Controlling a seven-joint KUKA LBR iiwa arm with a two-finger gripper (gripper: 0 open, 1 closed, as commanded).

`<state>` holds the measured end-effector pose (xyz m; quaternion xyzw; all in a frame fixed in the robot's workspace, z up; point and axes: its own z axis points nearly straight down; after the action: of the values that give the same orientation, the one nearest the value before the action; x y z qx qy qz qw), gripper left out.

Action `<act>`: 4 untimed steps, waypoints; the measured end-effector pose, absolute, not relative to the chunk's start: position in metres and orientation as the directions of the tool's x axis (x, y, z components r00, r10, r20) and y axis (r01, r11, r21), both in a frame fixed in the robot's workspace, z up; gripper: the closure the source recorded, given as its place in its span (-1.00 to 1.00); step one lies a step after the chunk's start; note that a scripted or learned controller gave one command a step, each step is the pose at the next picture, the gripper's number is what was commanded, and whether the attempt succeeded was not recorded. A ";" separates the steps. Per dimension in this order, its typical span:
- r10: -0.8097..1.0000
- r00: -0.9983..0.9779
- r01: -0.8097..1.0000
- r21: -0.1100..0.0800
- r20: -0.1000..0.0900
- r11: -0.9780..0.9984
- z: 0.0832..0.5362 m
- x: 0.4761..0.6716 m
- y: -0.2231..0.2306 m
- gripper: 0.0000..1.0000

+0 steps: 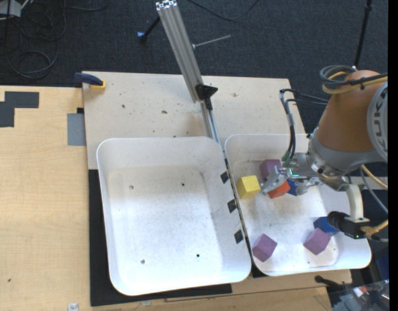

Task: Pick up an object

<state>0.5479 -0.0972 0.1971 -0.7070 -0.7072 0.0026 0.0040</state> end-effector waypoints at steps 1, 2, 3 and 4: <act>1.000 0.004 1.000 -0.003 0.001 -0.004 0.200 0.549 -0.099 -1.00; 1.000 0.002 1.000 -0.008 0.001 -0.002 0.154 0.553 -0.100 -1.00; 1.000 0.002 1.000 -0.009 0.002 -0.002 0.109 0.547 -0.103 -1.00; 1.000 0.004 1.000 -0.003 0.001 -0.004 0.093 0.547 -0.103 -1.00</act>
<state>0.5472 -0.1029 0.0926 -0.7085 -0.7057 0.0008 0.0017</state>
